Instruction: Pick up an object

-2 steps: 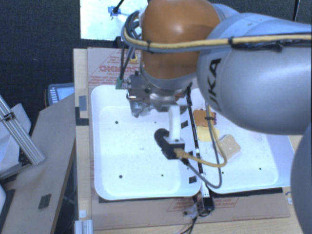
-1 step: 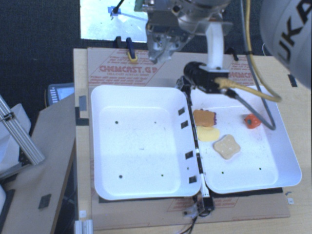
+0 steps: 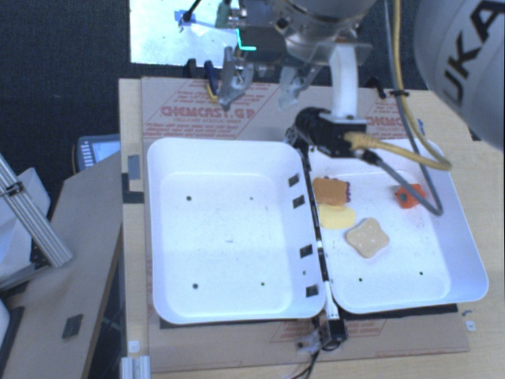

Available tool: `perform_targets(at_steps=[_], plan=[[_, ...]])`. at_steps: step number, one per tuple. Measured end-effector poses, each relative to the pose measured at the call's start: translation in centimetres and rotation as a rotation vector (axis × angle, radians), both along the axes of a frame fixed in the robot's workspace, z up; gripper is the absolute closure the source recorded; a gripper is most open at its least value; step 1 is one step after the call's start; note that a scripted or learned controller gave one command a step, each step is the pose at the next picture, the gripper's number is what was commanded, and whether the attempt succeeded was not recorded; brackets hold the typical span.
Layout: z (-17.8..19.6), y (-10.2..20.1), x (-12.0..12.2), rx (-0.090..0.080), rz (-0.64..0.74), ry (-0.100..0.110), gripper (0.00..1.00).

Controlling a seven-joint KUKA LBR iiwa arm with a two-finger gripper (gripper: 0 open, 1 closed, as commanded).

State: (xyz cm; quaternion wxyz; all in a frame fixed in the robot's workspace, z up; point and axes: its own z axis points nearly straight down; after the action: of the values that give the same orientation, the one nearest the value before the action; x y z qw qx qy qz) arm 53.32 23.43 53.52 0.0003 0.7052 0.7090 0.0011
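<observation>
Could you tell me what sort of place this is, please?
Probably a robotics lab: a KUKA arm over two white bins on a bench, with toy food such as a bread slice.

The left shallow white plastic bin (image 3: 229, 235) offers open floor. In the right white bin (image 3: 442, 267), a yellow-and-grey cable (image 3: 406, 164) crosses the far part; its near floor lies open.

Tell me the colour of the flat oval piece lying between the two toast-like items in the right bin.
Pale yellow; the oval piece shows clearly in the camera view.
</observation>
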Motion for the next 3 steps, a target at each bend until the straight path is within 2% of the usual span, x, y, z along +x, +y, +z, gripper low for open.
perform_targets(at_steps=[3], plan=[[0.00,-0.01,0.00,0.000,0.000,0.000,0.00]])
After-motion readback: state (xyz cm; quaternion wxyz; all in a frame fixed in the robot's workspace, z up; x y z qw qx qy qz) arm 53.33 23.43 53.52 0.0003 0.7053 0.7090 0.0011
